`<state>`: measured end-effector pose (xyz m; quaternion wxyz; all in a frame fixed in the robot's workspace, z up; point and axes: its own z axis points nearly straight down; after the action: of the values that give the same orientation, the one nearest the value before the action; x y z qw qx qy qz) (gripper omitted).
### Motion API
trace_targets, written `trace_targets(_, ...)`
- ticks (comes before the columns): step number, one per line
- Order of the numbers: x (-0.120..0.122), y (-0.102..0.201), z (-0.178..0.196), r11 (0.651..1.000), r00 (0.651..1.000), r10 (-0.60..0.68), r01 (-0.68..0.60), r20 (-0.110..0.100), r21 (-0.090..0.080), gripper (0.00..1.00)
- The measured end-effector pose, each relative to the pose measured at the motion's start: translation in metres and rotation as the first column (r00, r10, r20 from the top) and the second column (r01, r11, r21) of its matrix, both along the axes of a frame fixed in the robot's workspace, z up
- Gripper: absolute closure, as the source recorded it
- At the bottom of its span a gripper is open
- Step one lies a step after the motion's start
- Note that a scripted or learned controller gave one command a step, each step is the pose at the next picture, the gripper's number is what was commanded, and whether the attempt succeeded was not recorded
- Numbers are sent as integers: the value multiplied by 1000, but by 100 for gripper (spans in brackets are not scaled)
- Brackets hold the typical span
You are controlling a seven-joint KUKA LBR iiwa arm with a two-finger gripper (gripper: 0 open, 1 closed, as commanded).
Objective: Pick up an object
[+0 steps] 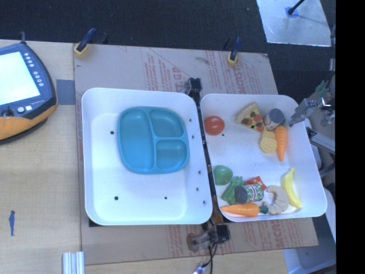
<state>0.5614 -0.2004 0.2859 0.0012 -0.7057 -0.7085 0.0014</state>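
Risk of a bad grab: claw (297, 116) at the right bin's (305, 210) far right corner, open or closed impossible to tell, near the carrot (280, 142) crowded against pizza slice (250, 116) and chip (267, 143), so easily nudged aside.

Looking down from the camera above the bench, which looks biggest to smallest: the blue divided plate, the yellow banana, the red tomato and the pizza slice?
1. Blue plastic divided plate, by far the largest.
2. Yellow toy banana and toy pizza slice: they look about alike in size, so I won't rank them.
3. Round red toy tomato, the smallest.
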Motion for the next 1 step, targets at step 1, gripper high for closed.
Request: trace_targets(1,1,-11,-169,1000,1000,1,-1,-3,1,0)
